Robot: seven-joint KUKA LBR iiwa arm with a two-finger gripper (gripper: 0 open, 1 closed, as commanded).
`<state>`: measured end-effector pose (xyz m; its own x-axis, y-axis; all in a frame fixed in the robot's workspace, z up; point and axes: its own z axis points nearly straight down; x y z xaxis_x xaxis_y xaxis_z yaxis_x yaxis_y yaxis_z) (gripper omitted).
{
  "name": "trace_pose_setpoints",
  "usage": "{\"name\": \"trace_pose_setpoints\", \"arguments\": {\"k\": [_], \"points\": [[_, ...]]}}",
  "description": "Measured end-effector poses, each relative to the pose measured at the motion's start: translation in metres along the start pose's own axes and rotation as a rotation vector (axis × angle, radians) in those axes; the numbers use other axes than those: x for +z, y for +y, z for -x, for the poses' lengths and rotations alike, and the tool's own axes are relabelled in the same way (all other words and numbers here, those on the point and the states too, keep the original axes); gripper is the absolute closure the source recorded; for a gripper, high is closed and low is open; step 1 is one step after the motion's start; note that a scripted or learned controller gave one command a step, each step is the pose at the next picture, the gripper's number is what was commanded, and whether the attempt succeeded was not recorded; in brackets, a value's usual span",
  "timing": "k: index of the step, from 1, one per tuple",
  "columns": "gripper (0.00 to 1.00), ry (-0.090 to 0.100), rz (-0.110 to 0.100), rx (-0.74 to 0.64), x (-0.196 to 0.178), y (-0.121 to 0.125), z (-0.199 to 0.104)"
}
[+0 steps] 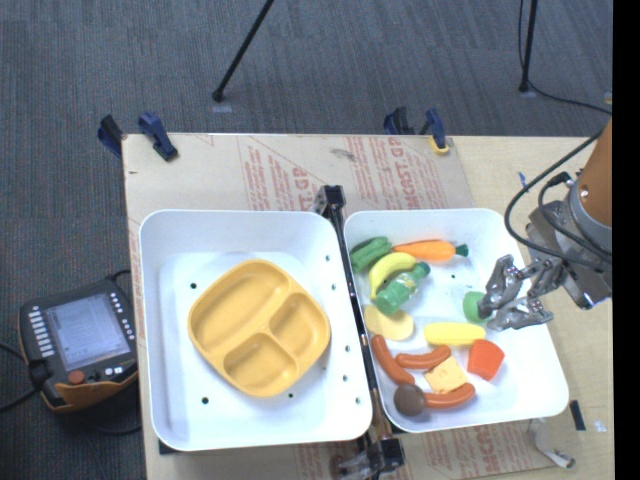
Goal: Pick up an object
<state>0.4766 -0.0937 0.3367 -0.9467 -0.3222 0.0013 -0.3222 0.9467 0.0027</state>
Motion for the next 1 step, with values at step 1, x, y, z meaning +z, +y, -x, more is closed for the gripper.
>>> {"name": "trace_pose_setpoints", "arguments": {"k": [1], "points": [[1.0,0.0,0.001,-0.483,0.0614,-0.0004,0.0142]]}}
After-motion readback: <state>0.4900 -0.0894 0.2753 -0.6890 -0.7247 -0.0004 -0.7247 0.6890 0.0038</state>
